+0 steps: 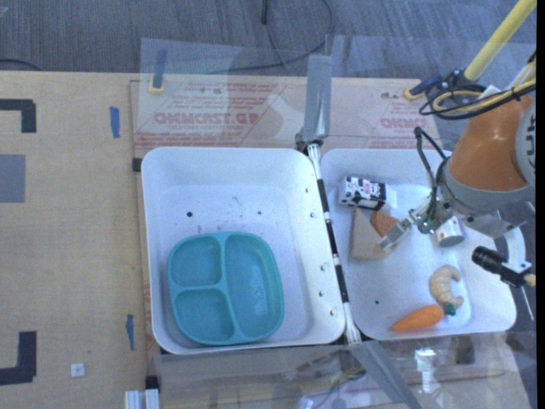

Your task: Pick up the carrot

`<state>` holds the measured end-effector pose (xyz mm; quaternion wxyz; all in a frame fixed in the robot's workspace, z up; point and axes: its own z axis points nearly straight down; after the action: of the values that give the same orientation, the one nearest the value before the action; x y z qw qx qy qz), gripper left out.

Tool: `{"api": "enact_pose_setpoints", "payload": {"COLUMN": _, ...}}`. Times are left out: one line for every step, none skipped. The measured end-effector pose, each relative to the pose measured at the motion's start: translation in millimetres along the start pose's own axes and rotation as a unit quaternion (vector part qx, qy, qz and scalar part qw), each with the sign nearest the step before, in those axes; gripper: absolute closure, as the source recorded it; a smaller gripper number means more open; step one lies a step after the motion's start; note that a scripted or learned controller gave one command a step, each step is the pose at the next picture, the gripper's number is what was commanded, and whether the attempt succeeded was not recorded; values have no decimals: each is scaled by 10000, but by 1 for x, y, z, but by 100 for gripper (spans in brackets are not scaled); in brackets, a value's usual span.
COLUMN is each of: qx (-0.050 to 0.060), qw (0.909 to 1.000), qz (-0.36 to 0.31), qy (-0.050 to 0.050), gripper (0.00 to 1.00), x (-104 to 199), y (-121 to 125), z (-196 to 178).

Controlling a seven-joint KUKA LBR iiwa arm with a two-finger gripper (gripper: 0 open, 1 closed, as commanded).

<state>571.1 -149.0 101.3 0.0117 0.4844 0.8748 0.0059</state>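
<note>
Two white bins (162,177) on bench. Claw (400,231) in right bin, spread undeterminable. Carrot (419,318) below claw, apart; croissant (446,285) nearby.

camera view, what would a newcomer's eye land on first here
Likely the teal divided plate lying in the left bin, the biggest patch of colour. Next, the grey arm's orange band over the right bin, and the orange carrot near that bin's front edge, beside a small croissant.
</note>
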Motion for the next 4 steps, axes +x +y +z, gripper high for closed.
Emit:
{"api": "enact_pose_setpoints", "payload": {"qx": -3, "qw": 9999, "qz": -125, "qy": -36, "gripper": 0, "x": -9, "y": 54, "z": 2}}
{"api": "enact_pose_setpoints", "payload": {"qx": -20, "qw": 9994, "qz": 348, "qy": -11, "gripper": 0, "x": -20, "y": 30, "z": 2}}
{"api": "enact_pose_setpoints", "payload": {"qx": -34, "qw": 9994, "qz": 356, "qy": -30, "gripper": 100, "x": -22, "y": 30, "z": -8}}
{"api": "enact_pose_setpoints", "payload": {"qx": 97, "qw": 9996, "qz": 241, "qy": 62, "gripper": 100, "x": 63, "y": 61, "z": -84}}
